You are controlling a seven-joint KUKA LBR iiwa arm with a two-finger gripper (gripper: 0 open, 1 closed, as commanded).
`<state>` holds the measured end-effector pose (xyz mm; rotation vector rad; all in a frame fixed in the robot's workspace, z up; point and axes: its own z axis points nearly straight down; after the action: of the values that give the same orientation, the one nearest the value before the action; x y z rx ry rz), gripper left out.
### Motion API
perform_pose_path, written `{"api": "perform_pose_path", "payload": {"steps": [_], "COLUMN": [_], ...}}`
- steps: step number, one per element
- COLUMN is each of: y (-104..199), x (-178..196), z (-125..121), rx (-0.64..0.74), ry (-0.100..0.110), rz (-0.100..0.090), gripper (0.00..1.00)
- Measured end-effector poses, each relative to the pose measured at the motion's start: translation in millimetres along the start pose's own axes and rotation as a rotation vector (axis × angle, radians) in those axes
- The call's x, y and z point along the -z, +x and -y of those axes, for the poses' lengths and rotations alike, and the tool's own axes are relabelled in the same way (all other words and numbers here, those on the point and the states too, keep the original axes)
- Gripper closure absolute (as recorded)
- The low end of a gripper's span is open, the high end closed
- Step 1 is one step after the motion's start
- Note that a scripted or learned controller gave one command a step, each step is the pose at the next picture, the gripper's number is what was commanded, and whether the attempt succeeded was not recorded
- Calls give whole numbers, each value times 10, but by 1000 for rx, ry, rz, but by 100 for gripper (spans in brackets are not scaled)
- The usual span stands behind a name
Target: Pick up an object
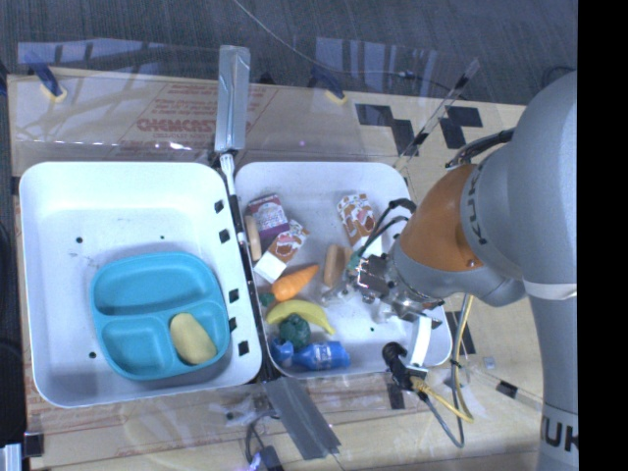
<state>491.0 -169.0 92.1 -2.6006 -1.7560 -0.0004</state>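
Note:
The right bin [314, 177] holds several small items. An orange carrot [294, 283] lies above a yellow banana [300, 312]. Below them are a dark green piece [292, 330] and a blue bottle [314, 356]. A tan bread roll [334, 261] stands near the bin's middle. My gripper [357, 276] hangs low over the right half of this bin, just right of the roll. Nothing shows in its grasp. A snack packet [357, 215] lies just above the gripper.
Two more packets [268, 214] [287, 242] and a white block [267, 268] sit along the right bin's left wall. The left bin [59, 194] holds a blue divided tray [147, 292] with a yellow lemon-like piece [192, 338]. The grey arm [510, 224] covers the right bin's right edge.

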Motion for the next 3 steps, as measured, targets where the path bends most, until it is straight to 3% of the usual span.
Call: {"api": "perform_pose_path", "payload": {"steps": [1, 2, 3], "y": [535, 299, 306], "x": [501, -2, 91], "z": [-109, -600, -592], "rx": [232, 189, 193], "ry": [-2, -2, 2], "rz": [2, 3, 2], "gripper": [0, 0, 100]}}
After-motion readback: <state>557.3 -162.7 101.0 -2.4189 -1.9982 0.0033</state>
